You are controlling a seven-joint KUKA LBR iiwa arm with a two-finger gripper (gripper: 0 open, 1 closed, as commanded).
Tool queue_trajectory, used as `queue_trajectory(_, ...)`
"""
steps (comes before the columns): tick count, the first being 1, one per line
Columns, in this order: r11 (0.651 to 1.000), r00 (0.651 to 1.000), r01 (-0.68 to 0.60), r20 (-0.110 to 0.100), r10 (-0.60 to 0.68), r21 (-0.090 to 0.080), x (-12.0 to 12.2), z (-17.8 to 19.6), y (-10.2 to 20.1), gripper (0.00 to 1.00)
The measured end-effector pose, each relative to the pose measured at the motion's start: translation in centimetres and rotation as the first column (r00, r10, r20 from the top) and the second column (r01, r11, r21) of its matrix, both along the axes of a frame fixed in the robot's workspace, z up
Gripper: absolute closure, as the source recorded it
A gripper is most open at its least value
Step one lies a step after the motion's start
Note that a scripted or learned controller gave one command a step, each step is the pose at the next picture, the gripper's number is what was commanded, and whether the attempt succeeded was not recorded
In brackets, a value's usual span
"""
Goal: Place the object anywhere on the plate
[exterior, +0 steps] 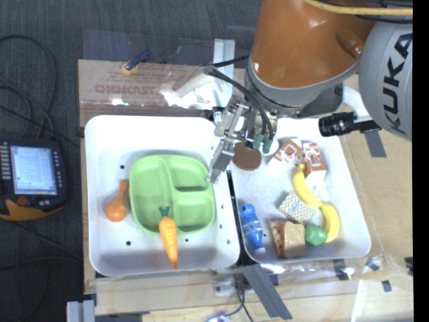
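Plate (182,194) first: we see a green, divided one lying in the left bin (100,180), towards its right half. A carrot (169,239) rests with its leafy top on the plate's near rim and its tip pointing out onto the bin floor nearer to us. Just left of the plate lies a small orange gourd (117,203), apart from the rim.

The gripper (221,159) hangs over the plate's far right corner, close to the wall between the two bins, its thin metal finger slanting down to the left. We cannot tell whether the jaws are released or clenched, and we see nothing between them. A brown round piece (248,158) lies just right of the gripper, at the far left of the right bin (352,200).

In the right bin we also see a banana (315,203), a blue bottle (252,225) by the near left wall, a brown block (288,239), a green fruit (315,234) touching the banana's near end, and small printed boxes (301,156) at the far side.

Left of the bench sits a handheld control screen (30,176) on the dark floor.
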State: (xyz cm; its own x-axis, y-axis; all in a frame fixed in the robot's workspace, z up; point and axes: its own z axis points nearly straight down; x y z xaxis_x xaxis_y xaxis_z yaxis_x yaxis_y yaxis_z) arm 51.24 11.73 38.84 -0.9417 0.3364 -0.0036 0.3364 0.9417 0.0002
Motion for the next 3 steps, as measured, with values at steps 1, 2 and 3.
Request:
queue_trajectory(1, 0.789, 0.789, -0.615, 0.001, 0.615, -0.002, 6.9, 5.9, -4.0, 0.0)
queue_trajectory(2, 0.587, 0.587, -0.81, 0.001, 0.81, -0.003, 7.4, 9.6, -7.1, 0.0)
queue_trajectory(3, 0.273, 0.273, -0.962, 0.0, 0.962, -0.002, 12.9, 9.4, -9.6, 0.0)
